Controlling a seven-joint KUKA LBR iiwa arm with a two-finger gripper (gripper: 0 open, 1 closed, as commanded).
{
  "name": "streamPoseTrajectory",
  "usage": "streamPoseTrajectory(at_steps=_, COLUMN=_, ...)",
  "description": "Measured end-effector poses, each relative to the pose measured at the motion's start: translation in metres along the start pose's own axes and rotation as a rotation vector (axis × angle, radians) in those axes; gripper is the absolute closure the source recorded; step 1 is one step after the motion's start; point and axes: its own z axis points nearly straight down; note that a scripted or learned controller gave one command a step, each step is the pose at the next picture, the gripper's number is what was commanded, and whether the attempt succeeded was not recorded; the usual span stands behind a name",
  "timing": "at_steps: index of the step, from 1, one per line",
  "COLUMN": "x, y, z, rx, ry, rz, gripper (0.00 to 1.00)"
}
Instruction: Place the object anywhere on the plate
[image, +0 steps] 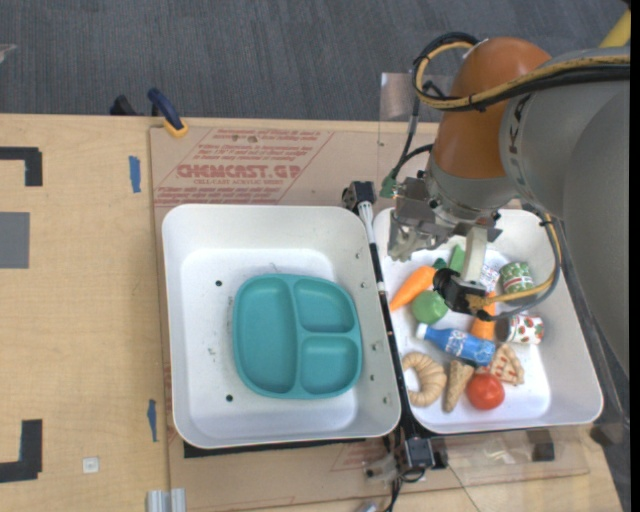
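A teal divided plate (296, 335) lies in the left white bin (190, 260) with nothing on it. My gripper (412, 246) hangs over the far left part of the right bin (575, 385), open, with nothing between its fingers. Just below it lies an orange toy carrot (412, 285), with a green toy vegetable (430, 306) beside it. No object is in the gripper.
The right bin also holds a blue bottle (460, 346), a croissant (425, 378), a tan bread stick (458, 384), a red tomato (486, 392), a pizza slice (508, 367) and a green can (515, 277). The bins' shared rim (383, 300) runs between plate and toys.
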Motion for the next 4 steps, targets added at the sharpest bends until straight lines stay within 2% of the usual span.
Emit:
streamPoseTrajectory(at_steps=1, x=0.0001, y=-0.0002, z=0.0005, rx=0.001, ry=-0.001, rz=0.000, gripper=0.00)
streamPoseTrajectory(at_steps=4, x=0.0001, y=-0.0002, z=0.0005, rx=0.001, ry=-0.001, rz=0.000, gripper=0.00)
